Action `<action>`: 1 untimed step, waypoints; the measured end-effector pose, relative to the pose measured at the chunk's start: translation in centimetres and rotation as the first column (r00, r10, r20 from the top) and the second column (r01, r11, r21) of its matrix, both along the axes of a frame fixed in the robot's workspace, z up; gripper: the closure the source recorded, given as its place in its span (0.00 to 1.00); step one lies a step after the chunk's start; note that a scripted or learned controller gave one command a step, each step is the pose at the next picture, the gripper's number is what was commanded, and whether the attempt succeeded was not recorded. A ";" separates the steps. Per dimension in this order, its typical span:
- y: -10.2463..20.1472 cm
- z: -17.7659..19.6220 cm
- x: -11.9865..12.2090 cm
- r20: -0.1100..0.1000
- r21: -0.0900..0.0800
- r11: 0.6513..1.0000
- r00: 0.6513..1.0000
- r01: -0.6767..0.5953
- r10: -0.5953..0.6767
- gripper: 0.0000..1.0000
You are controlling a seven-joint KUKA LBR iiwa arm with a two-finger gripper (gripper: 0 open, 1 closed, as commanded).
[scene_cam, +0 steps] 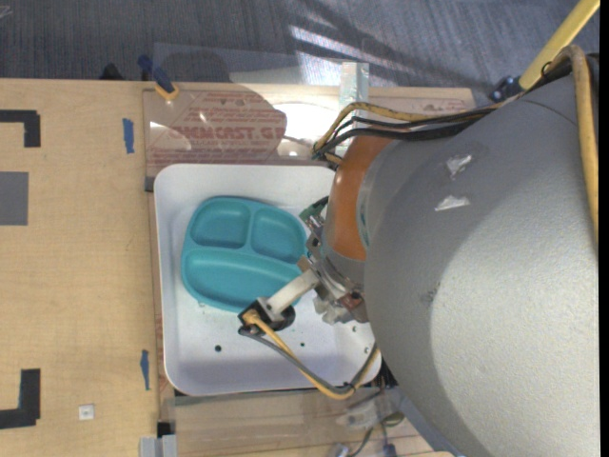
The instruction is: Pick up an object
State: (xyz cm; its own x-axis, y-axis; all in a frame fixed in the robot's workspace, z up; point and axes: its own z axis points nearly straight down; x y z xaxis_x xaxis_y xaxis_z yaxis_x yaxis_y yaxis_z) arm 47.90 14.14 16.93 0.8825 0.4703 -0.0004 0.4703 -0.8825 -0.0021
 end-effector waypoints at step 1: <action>2.5 0.6 0.0 0.000 -0.001 0.970 0.970 0.244 -0.244 1.00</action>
